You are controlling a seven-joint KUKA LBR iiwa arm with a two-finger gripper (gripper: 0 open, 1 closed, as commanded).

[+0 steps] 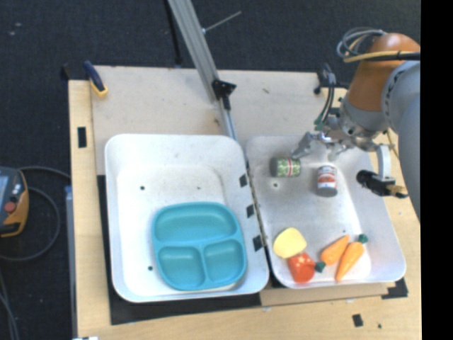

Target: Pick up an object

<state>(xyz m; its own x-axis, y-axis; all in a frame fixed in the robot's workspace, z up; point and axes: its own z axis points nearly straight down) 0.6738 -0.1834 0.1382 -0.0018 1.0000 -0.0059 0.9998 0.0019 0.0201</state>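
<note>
Tool (320, 142) above cans (286, 166) in right bin (386, 218).

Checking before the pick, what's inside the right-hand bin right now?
The right bin holds a green can on its side, an upright can, a yellow piece, a red pepper and two carrots. The gripper covers part of the far wall.

bench (156, 101): tan top | on it: left bin (127, 154), right bin (382, 222), side by side, edges touching

a pale wooden bench (163, 98) stands on dark carpet (85, 20), with a grey metal pole (195, 41) slanting across its back edge
</note>
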